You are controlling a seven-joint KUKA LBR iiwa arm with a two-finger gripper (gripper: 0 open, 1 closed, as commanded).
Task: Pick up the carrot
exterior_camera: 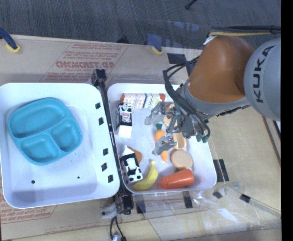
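A small orange carrot [159, 134] lies near the middle of the right bin [206, 172]. My gripper [160, 131] hangs right over it, open. One metal finger [154, 116] sits just beyond the carrot and the other finger [163, 146] just on the near side, so the carrot lies in the gap between them. Whether the fingers touch it I cannot tell. A second small orange piece [164, 156] shows just below the near finger. A larger red-orange tapered vegetable [177, 178] rests against the bin's front wall.
The right bin also holds a banana [145, 179], two cow-patterned cartons [131, 170] [124, 114], a white block [124, 131], a printed box [138, 100] and a round tan bun [181, 159]. A blue divided plate [44, 129] lies in the left bin [15, 195].
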